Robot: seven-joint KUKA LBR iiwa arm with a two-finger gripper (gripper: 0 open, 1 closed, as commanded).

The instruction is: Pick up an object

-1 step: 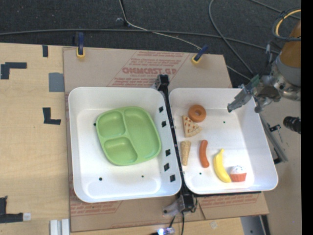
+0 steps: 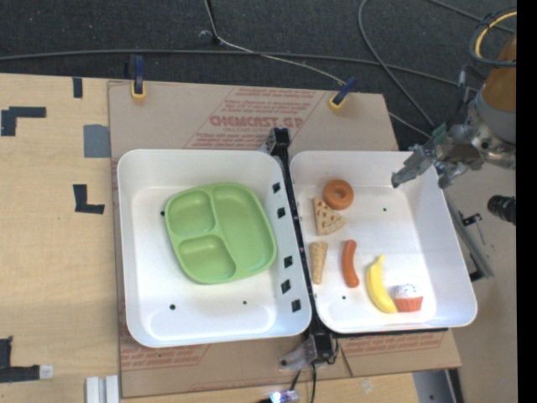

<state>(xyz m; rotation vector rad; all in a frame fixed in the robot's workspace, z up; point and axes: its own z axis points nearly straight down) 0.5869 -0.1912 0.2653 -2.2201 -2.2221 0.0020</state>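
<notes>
My claw hangs at the upper right of the frame, over the far right rim of the right bin, its fingers spread and gripping nothing. Nothing is picked yet, as I judge it: the donut, waffle wedge, cone, sausage, banana and cupcake all lie in that bin. The green tray sits in the left bin. Choosing, descending, closing and lifting all remain

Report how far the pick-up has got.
Done: nothing has been lifted. The doughnut, waffle slice, cone, sausage, banana and cupcake all lie in the right bin. In hand: the gripper hovers at that bin's far right rim. Left: descend, grasp, lift.
</notes>
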